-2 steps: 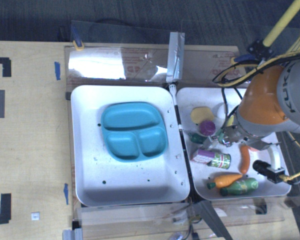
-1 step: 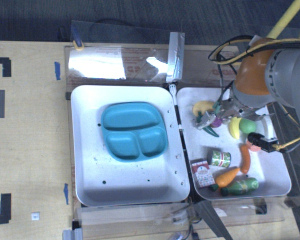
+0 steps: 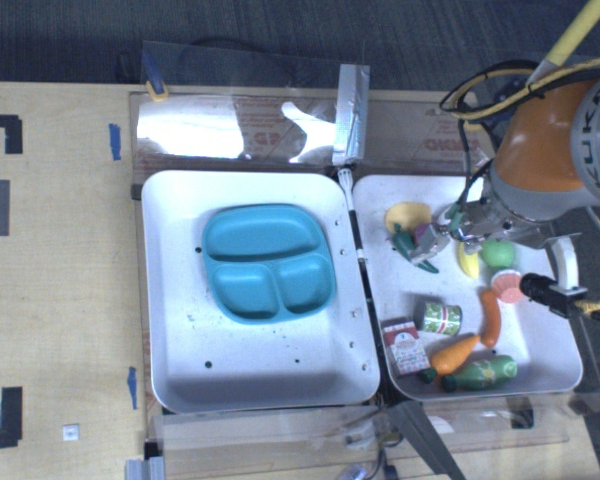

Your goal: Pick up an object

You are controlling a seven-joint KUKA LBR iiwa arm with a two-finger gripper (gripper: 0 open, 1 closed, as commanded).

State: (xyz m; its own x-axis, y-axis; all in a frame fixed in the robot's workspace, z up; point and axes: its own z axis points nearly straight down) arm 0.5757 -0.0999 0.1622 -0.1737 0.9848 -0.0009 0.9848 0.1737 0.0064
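Gripper: the gripper [image 3: 458, 226] sits low in the far part of the right bin [image 3: 565, 368], at the end of the grey arm [image 3: 550, 158] with its orange band; whether it is released or clenched on anything I cannot tell, since the metal parts blur together.
Nearest things: a yellow rounded toy [image 3: 408, 214] lies just left of the gripper, with a green and purple piece [image 3: 416, 246] directly below it, both very close to the gripper tip.
Right of the gripper: a small yellow piece [image 3: 468, 261] and a green ball-like toy [image 3: 499, 255] lie just on the near-right side, partly under the arm's wrist.
Further toward the near edge: a pink round item [image 3: 507, 288] touches the top of an orange carrot-like stick [image 3: 491, 318]; a green-labelled can [image 3: 441, 318] lies on its side to the left of that.
Near edge of the right bin: a red and white carton [image 3: 408, 348], an orange toy [image 3: 454, 353] and a dark green bottle [image 3: 479, 371] lie clustered together.
Left bin: the left bin [image 3: 180, 348] holds a blue divided tray [image 3: 268, 261] in its middle, well apart from the gripper.
Counter: the wooden counter [image 3: 50, 298] carries both bins side by side.
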